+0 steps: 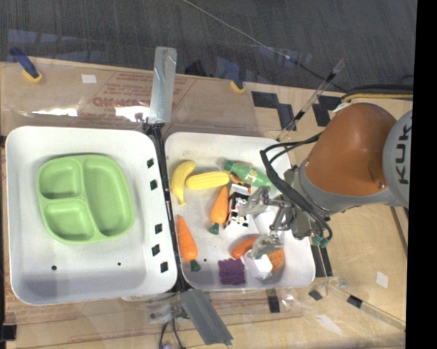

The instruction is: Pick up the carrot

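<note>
Three carrots lie in the right bin (205, 145). One carrot (219, 206) lies near the bin's middle, below the corn. A second carrot (187, 241) rests along the bin's left wall. A third orange carrot-like piece (243, 247) lies at the bin's lower right, partly under my gripper (263, 243). The gripper hangs low over that corner, beside another orange piece (275, 259) and a small white object (257, 265). The arm's orange band (348, 157) covers the bin's right side.
A yellow banana (179, 180), a corn cob (207, 180), a green bottle (247, 173) and a purple block (231, 271) share the right bin. The left bin (29, 271) holds a green divided plate (85, 198). A black-and-white tag (239, 207) lies mid-bin.
</note>
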